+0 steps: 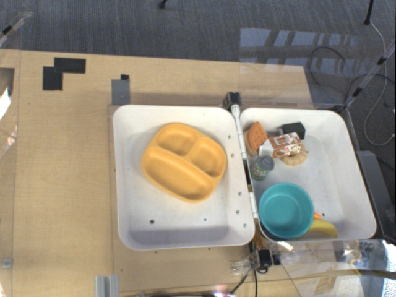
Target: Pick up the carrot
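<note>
The carrot [317,216], as far as I can judge, is the small bright orange tip showing at the near right of the right bin [346,166]. It is wedged between the teal bowl [284,210] and a yellow piece [326,229] and touches both. Most of it seems hidden under the bowl's rim, so I cannot tell how it lies or how long it is. Whether the hand is apart or together cannot be told from this view.

The main risk is the crowding. With so little of the carrot exposed, a grasp coming down there could land on the bowl's rim or the yellow piece, push the bowl aside, or close on nothing. The bin's near wall is also close and leaves little room.

A second risk is mistaking the target. An orange-brown piece [255,138] leans against the wall between the bins at the far left, near a small box [286,146] and a grey can [262,166]. The yellow plate [184,161] in the left bin [133,221] is well apart.
</note>
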Controlling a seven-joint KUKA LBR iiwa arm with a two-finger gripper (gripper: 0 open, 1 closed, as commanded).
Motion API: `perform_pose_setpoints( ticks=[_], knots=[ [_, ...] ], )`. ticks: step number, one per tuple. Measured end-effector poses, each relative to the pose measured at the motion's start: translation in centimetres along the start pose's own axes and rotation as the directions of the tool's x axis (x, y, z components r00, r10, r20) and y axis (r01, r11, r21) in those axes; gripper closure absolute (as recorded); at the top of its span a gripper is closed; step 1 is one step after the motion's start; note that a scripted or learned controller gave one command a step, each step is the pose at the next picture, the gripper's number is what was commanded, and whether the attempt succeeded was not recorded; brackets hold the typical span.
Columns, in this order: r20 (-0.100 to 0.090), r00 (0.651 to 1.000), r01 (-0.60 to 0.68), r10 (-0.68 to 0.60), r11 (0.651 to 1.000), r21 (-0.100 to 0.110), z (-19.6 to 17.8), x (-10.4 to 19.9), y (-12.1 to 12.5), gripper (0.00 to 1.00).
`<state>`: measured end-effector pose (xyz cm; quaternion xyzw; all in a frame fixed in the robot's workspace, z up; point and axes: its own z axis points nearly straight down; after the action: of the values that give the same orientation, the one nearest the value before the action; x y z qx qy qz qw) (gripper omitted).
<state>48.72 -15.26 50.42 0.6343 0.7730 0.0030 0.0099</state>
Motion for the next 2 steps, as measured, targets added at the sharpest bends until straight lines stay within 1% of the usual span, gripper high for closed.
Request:
perform_pose_setpoints(
  ticks=[1,2],
  knots=[
    [-0.004,0.999,-0.038,0.038,0.999,0.006,-3.3,-4.4,2.2,0.0],
    [-0.006,0.988,0.152,-0.152,0.988,0.007,-1.0,-6.6,6.3,0.0]
  ],
)
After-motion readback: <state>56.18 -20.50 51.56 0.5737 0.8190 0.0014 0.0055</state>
